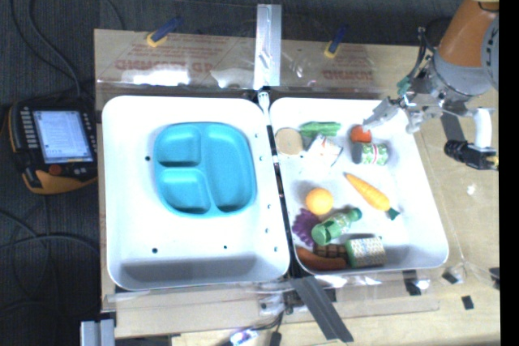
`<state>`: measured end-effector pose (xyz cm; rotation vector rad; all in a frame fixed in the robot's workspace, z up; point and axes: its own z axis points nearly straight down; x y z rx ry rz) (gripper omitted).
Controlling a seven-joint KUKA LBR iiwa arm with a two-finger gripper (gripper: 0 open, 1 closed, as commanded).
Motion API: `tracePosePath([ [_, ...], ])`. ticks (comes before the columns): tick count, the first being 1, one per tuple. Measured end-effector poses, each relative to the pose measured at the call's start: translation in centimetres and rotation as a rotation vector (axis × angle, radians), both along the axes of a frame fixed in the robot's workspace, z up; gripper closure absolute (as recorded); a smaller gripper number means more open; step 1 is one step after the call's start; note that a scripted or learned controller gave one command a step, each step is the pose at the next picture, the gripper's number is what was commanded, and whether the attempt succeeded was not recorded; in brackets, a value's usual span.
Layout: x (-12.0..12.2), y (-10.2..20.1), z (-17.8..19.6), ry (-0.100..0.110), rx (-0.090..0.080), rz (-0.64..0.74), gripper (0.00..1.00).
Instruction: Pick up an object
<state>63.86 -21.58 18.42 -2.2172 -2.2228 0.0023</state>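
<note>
Gripper [381, 116] poised at far right bin [434, 211] edge, just above red tomato [360, 134]; finger spread impossible to tell, nothing seen held. Carrot [366, 190], orange [319, 200], green bottle [334, 225] nearer.

Light: bright, even — bins [113, 174] glare white | focus: slightly soft

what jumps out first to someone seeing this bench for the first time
A bright blue divided tray sits in the middle of the left bin. The right bin is crowded with toy food, notably a carrot and an orange. The gripper hangs over that bin's far right corner.
</note>
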Motion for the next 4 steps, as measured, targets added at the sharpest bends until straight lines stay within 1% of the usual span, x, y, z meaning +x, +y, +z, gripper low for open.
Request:
tracePosePath([
  [1,-4.0,-0.7,7.6,-0.001,-0.002,0.070,0.00],
  [2,-3.4,-0.4,-6.0,0.000,0.002,0.195,0.00],
  [3,-7.7,1.2,-9.3,-0.017,-0.002,0.148,0.00],
  [4,-7.6,1.1,-8.2,-0.022,-0.004,0.147,1.00],
])
